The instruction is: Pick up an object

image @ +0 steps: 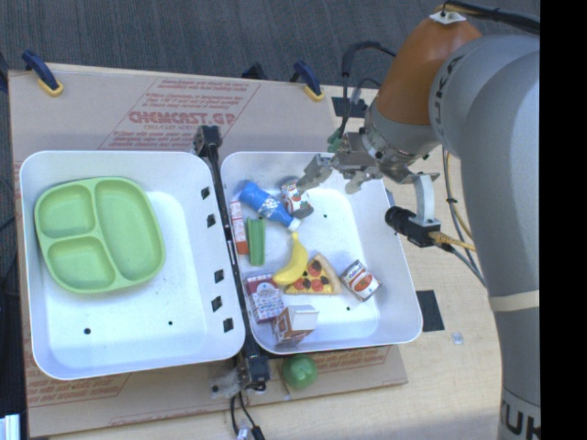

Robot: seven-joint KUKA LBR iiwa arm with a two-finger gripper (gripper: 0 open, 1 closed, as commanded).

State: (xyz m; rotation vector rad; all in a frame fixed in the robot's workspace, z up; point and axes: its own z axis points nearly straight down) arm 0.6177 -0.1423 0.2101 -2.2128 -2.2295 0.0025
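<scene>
- The grey arm point(486, 154), with its orange band, is seen reaching in from the right over the right bin point(399, 273).
- The left bin point(119, 337) is occupied by a green divided plate point(99, 234), placed in its upper left part.
- The gripper point(301, 193) is lowered into the upper part of the right bin, just beside a blue can point(261, 200); whether its jaws are released or clenched cannot be told.
- A banana point(293, 262) is laid in the middle of the right bin, touching a pizza slice toy point(316, 278).
- A green stick point(256, 242) is found left of the banana.
- A small red can point(360, 280) lies right of the pizza slice.
- Two small cartons point(280, 312) are gathered at the lower left corner.
- A green ball point(299, 370) is seen outside the bins, below the right one.
</scene>
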